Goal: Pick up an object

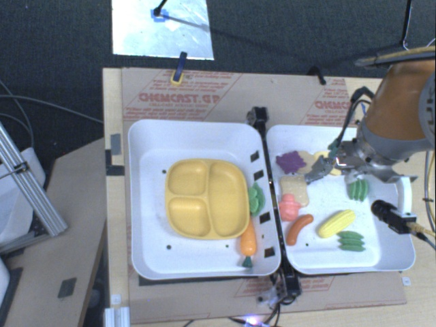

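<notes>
Nearest the camera, in the right bin (402,254), a green pea pod (351,240) lies beside a yellow corn cob (336,222), whose long axis slants up to the right; an orange-red sausage (298,228) lies just left of it. Above them the gripper (325,167) hangs over the pale cream block (293,187), which lies just down and left of its tip; whether it is open or closed I cannot tell, and nothing shows as held.
</notes>
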Controlling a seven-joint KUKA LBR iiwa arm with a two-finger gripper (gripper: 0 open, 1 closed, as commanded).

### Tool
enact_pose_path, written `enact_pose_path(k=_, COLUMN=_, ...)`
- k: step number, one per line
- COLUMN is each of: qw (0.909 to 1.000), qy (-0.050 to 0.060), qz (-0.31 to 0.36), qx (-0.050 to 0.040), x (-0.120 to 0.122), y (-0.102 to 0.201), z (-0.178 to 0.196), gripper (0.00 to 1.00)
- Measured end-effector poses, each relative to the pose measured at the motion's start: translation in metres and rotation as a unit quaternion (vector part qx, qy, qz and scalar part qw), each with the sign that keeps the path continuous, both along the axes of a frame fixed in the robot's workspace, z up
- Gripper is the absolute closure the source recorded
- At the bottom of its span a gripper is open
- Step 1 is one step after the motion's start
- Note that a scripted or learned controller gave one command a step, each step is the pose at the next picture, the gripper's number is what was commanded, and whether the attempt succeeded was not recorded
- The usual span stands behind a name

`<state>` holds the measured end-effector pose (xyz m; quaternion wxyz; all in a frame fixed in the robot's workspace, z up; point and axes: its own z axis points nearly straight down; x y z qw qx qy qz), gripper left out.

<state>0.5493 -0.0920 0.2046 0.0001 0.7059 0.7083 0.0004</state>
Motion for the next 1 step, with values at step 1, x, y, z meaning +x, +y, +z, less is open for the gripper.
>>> enact_pose_path(k=1, qw=1.0000, qy=0.003, qz=0.003, qx=0.0018, x=-0.0499, y=0.0684, z=-0.0216, gripper=0.00)
